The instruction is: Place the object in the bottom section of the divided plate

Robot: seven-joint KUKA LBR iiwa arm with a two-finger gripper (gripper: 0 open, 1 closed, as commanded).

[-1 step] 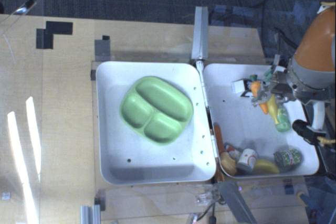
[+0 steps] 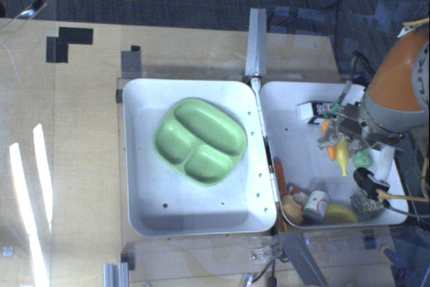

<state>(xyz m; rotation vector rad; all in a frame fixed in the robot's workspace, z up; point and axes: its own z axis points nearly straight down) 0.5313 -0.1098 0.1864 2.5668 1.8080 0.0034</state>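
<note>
Well, from where I stand the arm (image 2: 403, 84) has its gripper (image 2: 342, 131) down over the right bin (image 2: 289, 104), in among a heap of small toys. I cannot tell how the jaws are set; the clutter hides them. The likeliest object for the task is the yellow banana-shaped piece (image 2: 342, 154) just below the wrist, with an orange bit (image 2: 331, 150) touching its side and a pale green piece (image 2: 363, 158) just beside it. It looks like light, hollow plastic: stiff, smooth and probably slippery, so I would take it across its narrow middle, not along the curve. The green divided plate (image 2: 200, 140) sits in the left bin (image 2: 141, 165), well apart, its sections bare. More toys lie along the right bin's near edge, among them another yellow piece (image 2: 339, 213).
</note>
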